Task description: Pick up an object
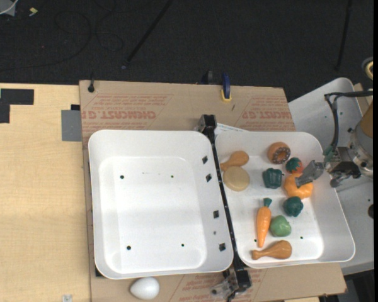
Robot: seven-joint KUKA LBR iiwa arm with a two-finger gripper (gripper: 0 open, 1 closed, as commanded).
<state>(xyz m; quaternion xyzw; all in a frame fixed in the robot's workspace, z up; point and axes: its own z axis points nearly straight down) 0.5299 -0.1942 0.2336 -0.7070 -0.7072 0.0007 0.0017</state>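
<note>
The gripper (pixel 315 172) hangs low near the right bin's (pixel 327 247) right edge, its fingers apart, tips at an orange pepper (pixel 298 188) without clasping it. Beside it lie teal pieces (pixel 293 206), a carrot (pixel 263 223) and a drumstick (pixel 274 251) by the front edge.

Two white bins sit side by side on the bench (pixel 31 187). The left bin (pixel 107 168) has a bare white floor. The right bin (pixel 337 231) holds toy food: a carrot (pixel 263 224), a chicken leg (pixel 274 251), a green pepper (pixel 272 178), a round tan bun (pixel 236 179) and a donut (pixel 278 152). The hand (pixel 312 172) reaches in from the right, touching an orange toy (pixel 297 187). A white egg (pixel 144 288) lies near the left bin's near edge.
</note>
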